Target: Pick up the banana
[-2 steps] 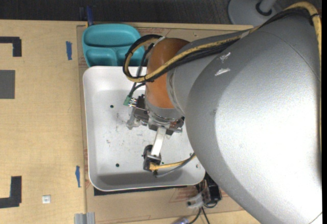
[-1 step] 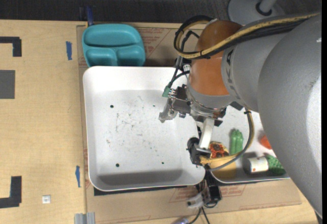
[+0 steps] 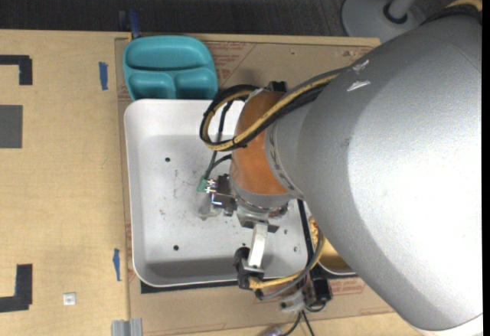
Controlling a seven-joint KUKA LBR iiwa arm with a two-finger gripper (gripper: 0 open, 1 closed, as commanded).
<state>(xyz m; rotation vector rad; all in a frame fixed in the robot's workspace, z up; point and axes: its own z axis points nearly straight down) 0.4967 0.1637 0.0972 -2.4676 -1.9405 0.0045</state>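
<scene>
Banana (image 3: 337, 258) may be the yellow bit peeking out from under the arm, just right of the white bin; I cannot tell for sure. The big grey arm (image 3: 398, 174) covers that whole side. The white bin (image 3: 153, 174) lies under the wrist. A teal tray (image 3: 170, 66) touches its far edge. The gripper (image 3: 217, 200) hangs low over the bin's middle; I cannot tell if it is spread or pressed together.

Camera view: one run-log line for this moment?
arm: over white bin | tool: above bin's middle | teal tray: beyond bin's far edge | pick: unconfirmed
</scene>
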